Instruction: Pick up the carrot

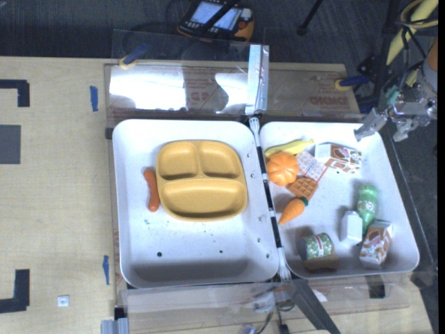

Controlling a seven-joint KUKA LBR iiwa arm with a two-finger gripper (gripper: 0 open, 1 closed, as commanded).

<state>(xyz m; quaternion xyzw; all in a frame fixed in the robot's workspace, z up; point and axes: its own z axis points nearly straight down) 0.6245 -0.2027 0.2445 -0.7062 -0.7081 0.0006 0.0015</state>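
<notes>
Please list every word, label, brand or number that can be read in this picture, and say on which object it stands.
None can be read.
Clear panel behind the bins: reddish print, blurred.
Green can: label too small.
Cartons and packets: print too small.
Handheld screen: blurred.

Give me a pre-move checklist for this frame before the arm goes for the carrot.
1. Carrot in view, lying in the right bin near its left wall: ok.
2. Carrot top uncovered: ok.
3. Room around it: not ok; the waffle touches its upper end, the divider lies close on its left.
4. Gripper above the carrot: not ok; it sits at the bin's far right corner.
5. Finger opening: cannot tell.
6. Look-alike: the orange sausage lies in the left bin; target the right bin: ok.
</notes>
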